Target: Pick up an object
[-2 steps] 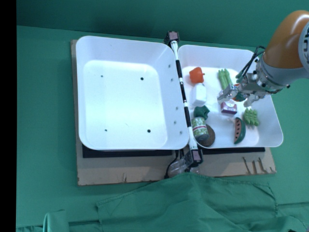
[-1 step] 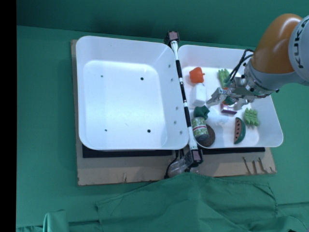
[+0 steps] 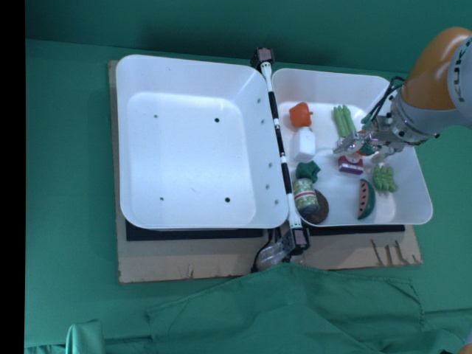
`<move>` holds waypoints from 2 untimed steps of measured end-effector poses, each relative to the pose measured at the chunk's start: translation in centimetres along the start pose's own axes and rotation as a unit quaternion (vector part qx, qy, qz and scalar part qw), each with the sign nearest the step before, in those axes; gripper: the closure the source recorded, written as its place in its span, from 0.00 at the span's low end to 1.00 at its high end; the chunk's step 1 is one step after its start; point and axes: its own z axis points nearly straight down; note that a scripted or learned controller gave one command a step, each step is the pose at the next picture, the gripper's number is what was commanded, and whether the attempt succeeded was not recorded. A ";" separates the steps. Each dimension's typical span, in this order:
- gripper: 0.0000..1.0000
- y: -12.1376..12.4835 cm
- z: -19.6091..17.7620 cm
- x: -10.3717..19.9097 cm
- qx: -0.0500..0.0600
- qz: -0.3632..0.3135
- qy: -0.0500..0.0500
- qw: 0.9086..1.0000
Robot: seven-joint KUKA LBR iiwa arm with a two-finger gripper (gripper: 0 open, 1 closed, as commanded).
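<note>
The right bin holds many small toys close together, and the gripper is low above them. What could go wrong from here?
1. The gripper hangs over a small red-and-white item, with the asparagus and a green leafy toy close by; it may knock a neighbour or catch two things.
2. The watermelon slice lies near the bin wall, which may hinder a grasp.

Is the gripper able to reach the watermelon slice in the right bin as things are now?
Probably yes. The gripper hovers over the right bin, and the watermelon slice lies just below it in this view, with nothing on top of it.
</note>
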 end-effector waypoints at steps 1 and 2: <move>0.00 7.7 0.1 -0.3 -0.003 -0.004 -0.001 1.000; 1.00 7.7 -1.4 -0.4 -0.008 -0.002 -0.003 1.000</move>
